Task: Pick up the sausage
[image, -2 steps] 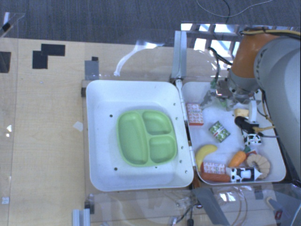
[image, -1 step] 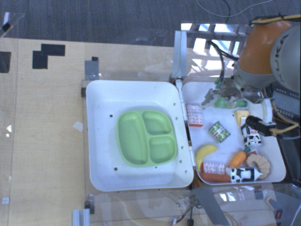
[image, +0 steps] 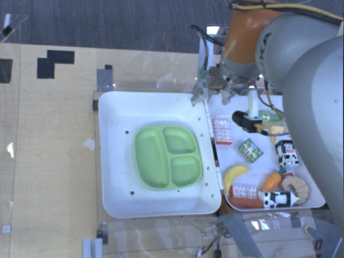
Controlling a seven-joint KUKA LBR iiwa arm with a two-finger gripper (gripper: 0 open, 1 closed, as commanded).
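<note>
The sausage (image: 243, 202) is a short red-orange link lying at the front edge of the right bin (image: 236, 109), just below a red and white packet (image: 244, 191) and left of a cow-patterned carton (image: 279, 199). My gripper (image: 211, 97) hangs over the back end of the divider between the two bins, far behind the sausage. Its fingers are spread open with nothing between them.
The left bin (image: 115, 144) holds a green divided plate (image: 167, 156). In the right bin lie a red and white box (image: 222, 131), a green patterned cube (image: 250, 150), a banana (image: 234, 175), a carrot (image: 271, 181), a croissant (image: 296, 187) and a second cow-patterned carton (image: 287, 153).
</note>
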